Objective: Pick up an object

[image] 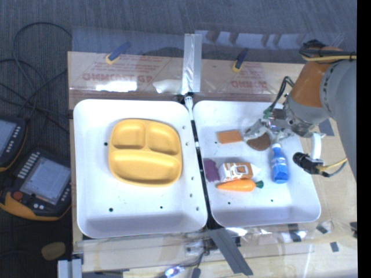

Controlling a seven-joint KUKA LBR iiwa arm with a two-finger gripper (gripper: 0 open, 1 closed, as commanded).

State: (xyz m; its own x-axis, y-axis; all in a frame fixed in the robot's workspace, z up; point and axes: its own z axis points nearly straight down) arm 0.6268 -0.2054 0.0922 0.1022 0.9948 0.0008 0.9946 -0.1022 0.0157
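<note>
Bench (pixel 87 68) of pale wood or board, printed red lettering visible under clear sheeting along the far edge. Two blue-and-yellow clips (pixel 117 52) fastened on that edge, one behind each bin. Metal upright (pixel 192 62) at the seam between the bins. Floor (pixel 116 10) dark grey, ribbed carpet texture. Black cables (pixel 35 91) looped over the floor at left. Teach pendant (pixel 36 184), grey screen in an orange-trimmed housing, lying at lower left beside the bench.

Left bin (pixel 93 213): white, shallow, rounded corners. Yellow divided tray (pixel 145 152) lying flat near its centre, three compartments.

Right bin (pixel 290 210): white, same form, touching the left bin along the seam. Contents: orange flat block (pixel 229 136) toward the far side; brown rounded object (pixel 259 142) just beside it to the right; blue bottle (pixel 279 163) with white cap, lying on its side near the right wall; small printed carton (pixel 237 169) at centre; purple object (pixel 210 168) just left of the carton; carrot (pixel 237 185) with green tip, lying in front of the carton, touching or nearly so.

Arm (pixel 316 91) entering from the right, orange band above the wrist. Gripper (pixel 262 128) low over the right bin, directly at the brown rounded object. Finger state: cannot tell; tips blurred and merged with the object. Contact with the object not confirmable.
</note>
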